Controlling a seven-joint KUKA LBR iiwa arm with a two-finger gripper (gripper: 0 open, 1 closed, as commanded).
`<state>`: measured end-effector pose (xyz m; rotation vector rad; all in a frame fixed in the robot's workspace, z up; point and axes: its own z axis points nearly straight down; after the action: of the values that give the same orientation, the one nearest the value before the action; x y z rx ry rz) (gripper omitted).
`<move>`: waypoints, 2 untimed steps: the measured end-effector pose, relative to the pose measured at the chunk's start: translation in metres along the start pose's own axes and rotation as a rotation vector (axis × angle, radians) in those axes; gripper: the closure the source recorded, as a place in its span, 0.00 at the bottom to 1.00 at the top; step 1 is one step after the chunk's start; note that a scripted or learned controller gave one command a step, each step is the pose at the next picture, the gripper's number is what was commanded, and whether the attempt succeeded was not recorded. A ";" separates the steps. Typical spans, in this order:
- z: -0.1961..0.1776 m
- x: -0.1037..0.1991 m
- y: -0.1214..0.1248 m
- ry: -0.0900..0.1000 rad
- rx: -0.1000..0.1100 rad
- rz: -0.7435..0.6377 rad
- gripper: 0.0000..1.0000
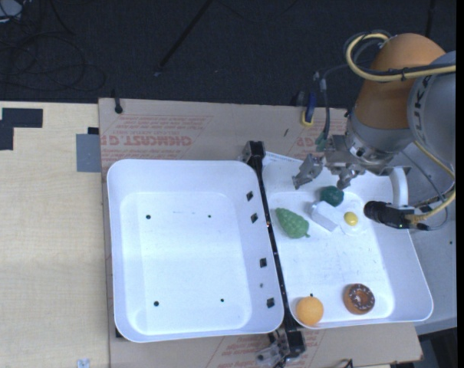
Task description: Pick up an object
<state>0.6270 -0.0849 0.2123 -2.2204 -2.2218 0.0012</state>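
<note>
In the right bin (400, 282), towards its far end, the gripper (327, 175) hangs with its two fingers spread wide and nothing between them. One fingertip shows near the bin's far rim, the other just above a small dark-green object (333, 197). That object lies just below the gap between the fingers, a little towards the near side and the right; it looks the nearest candidate for the pick, and a short drop with a slight shift its way would likely bracket it. It is rounded and compact, with no clear long axis, so finger direction should matter little.

Touching it or just beside it on the left is a small white block (322, 218), pale against the bin floor, lying at a slant. To the right sits a flat fried-egg toy (351, 221), white with a yellow yolk. Left of the block lies a light-green leafy piece (291, 223), bumpy in texture, elongated with its long axis running from upper left to lower right.

Well apart, at the bin's near end, rest a smooth orange ball (310, 310) and a brown ring doughnut (359, 298). The left bin (132, 182) lies alongside on the worktop (40, 228), which is pale wood.
</note>
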 end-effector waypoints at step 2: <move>-0.054 -0.131 -0.012 -0.003 -0.003 0.003 0.00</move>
<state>0.6149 -0.2160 0.2661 -2.2267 -2.2214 0.0009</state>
